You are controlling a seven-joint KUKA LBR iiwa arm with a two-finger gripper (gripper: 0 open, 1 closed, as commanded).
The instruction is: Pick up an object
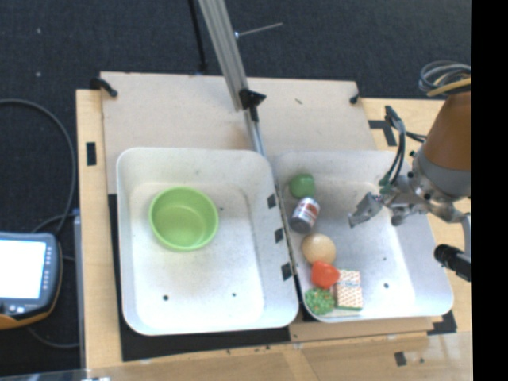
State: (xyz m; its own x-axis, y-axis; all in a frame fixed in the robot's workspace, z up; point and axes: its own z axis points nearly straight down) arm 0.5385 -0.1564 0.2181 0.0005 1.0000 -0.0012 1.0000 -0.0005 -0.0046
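Objects for picking sit clustered along the left wall of the right bin: a green ball at the top, a small can lying tilted just below it, then a pale beige ball, an orange-red piece, and at the bottom corner a leafy green item touching a pink-and-white patterned block. My end effector hangs over the bare middle of that bin, to the right of the can and apart from it, with nothing between its fingers; whether it is released or clenched I cannot tell. In the left bin a light green bowl stands upright. Both bins rest on the tabletop.
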